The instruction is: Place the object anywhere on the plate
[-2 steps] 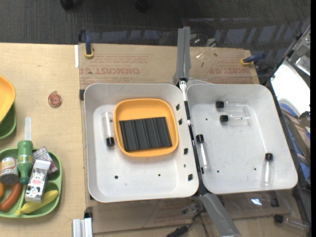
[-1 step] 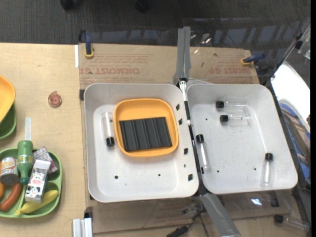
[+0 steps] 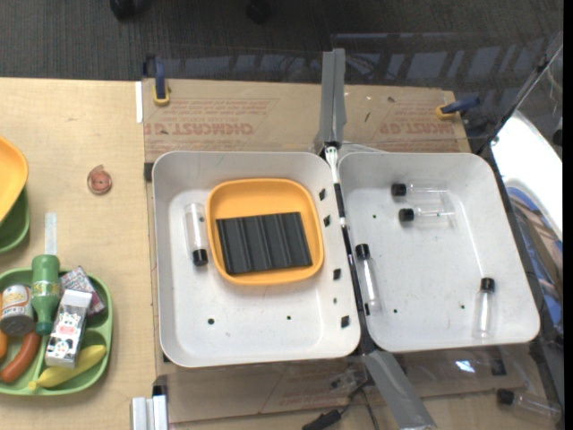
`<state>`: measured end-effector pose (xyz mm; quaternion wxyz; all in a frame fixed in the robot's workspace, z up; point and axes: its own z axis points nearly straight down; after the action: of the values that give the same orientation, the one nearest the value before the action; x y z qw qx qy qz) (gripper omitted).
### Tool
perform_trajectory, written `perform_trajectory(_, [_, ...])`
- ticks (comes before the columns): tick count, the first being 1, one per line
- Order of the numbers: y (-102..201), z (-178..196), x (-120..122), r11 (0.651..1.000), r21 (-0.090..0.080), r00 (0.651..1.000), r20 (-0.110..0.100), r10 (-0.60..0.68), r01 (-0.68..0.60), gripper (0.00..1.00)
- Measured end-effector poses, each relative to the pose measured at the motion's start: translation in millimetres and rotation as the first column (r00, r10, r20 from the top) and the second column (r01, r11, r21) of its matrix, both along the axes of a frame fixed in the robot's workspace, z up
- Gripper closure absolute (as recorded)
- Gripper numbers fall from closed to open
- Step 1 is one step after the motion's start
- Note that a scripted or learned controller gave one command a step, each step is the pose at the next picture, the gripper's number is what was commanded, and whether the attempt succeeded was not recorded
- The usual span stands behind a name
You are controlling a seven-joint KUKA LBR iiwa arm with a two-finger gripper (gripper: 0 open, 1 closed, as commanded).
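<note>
An orange square plate [image 3: 265, 189] sits in the upper middle of the left white bin [image 3: 251, 321]. A dark grey ribbed slab [image 3: 265, 243] lies flat on the plate, covering most of its floor. Just left of the plate, a clear vial with a black cap [image 3: 194, 233] rests on the bin floor, cap toward the front. The right white bin [image 3: 430, 267] holds several clear black-capped vials: two near the back [image 3: 419, 189] [image 3: 425, 212], one along its left wall [image 3: 364, 279], and one at the front right [image 3: 484, 305].
On the wooden table to the left stand a green plate of toy food [image 3: 54, 334], an orange bowl [image 3: 9, 182] and a small pink disc [image 3: 99, 181]. Cardboard [image 3: 233, 115] lies under both bins, held by clamps [image 3: 159, 92] at the back.
</note>
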<state>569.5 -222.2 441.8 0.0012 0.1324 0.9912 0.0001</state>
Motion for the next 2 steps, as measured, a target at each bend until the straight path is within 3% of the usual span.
perform_trajectory(1, [6.2,-0.5,75.8,0.995,0.0,0.995,0.002,0.104,-0.104,1.0])
perform_trajectory(2, [0.7,-0.1,86.4,0.973,-0.001,0.973,0.002,0.231,-0.231,1.0])
